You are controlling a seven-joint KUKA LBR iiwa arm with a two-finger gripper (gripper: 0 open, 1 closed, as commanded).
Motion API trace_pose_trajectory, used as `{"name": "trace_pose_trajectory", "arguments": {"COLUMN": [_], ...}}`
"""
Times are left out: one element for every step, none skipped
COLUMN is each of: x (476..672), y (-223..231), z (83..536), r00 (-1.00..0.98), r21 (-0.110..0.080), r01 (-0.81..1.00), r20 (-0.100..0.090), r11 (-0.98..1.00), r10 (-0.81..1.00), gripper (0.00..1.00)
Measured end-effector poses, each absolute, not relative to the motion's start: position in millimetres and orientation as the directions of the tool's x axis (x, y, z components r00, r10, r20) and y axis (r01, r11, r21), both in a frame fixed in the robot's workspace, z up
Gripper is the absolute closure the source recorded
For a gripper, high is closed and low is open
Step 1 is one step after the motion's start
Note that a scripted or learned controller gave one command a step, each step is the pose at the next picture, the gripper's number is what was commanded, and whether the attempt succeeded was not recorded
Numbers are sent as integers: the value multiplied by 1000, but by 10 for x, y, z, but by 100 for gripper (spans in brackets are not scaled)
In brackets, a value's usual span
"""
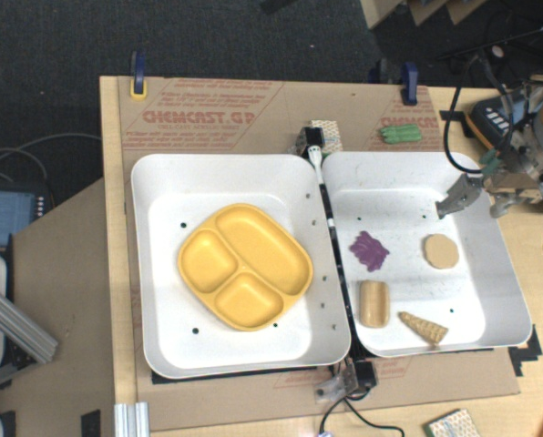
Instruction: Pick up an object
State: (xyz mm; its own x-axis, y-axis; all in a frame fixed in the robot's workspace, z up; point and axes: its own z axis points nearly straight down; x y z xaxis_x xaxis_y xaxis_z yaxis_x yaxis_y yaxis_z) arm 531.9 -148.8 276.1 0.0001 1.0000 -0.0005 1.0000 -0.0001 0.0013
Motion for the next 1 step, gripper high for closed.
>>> {"name": "trace_pose_trajectory", "arguments": {"x": [5565], "y": [-2191], "z": [1238], "r00": [4], "r21": [-6], "r01": [1000], "r20": [0], "r11": [-4], "r10": [1000], "gripper": [0]}}
